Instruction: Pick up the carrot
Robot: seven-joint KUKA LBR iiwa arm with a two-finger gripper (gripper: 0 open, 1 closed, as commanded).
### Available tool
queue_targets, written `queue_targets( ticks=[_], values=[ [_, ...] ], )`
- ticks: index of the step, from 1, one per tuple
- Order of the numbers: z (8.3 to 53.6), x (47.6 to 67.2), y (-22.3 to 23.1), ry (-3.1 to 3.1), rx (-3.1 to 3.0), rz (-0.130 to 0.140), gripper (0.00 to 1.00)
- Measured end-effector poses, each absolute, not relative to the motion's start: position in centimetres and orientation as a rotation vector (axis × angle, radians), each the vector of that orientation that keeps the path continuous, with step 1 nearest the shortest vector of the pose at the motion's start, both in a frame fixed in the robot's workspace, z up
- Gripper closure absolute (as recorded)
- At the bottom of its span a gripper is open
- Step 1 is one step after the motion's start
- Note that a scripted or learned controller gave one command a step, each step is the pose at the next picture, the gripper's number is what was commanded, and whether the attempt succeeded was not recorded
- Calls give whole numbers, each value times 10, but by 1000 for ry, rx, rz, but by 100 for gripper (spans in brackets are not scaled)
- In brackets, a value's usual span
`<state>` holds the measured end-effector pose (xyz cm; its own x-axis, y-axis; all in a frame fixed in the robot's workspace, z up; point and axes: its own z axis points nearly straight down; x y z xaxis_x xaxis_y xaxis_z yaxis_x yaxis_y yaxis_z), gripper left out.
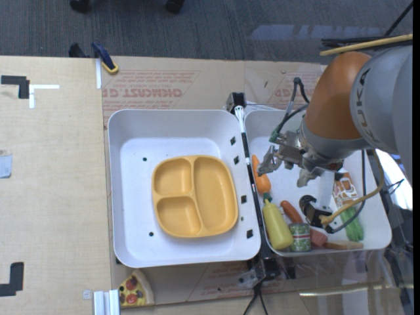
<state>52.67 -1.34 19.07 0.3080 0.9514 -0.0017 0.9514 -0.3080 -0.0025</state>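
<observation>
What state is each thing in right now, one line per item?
End effector: low in the right bin, at the carrot; grip unclear.
Carrot: lying by the bin's left wall, not lifted.
Yellow bottle: lying on its side.
Green can: upright.
Yellow plate: flat in the left bin.
Right bin: holding several items.

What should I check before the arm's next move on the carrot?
1. Carrot located, in the right bin by its left wall: ok.
2. End effector over the carrot: ok, it hovers just beside the upper end.
3. Carrot between the fingers: cannot tell.
4. Neighbours clear: not ok, the yellow bottle lies right below the carrot.
5. Room against the bin wall for a finger: cannot tell.
6. Yellow divided plate in the left bin, out of the way: ok.
</observation>
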Motion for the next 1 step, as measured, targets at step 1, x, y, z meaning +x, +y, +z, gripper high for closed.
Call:
queue_targets(
  ticks=[1],
  values=[
    [191,527,-14,-1847,-2540,4,0]
  ],
)
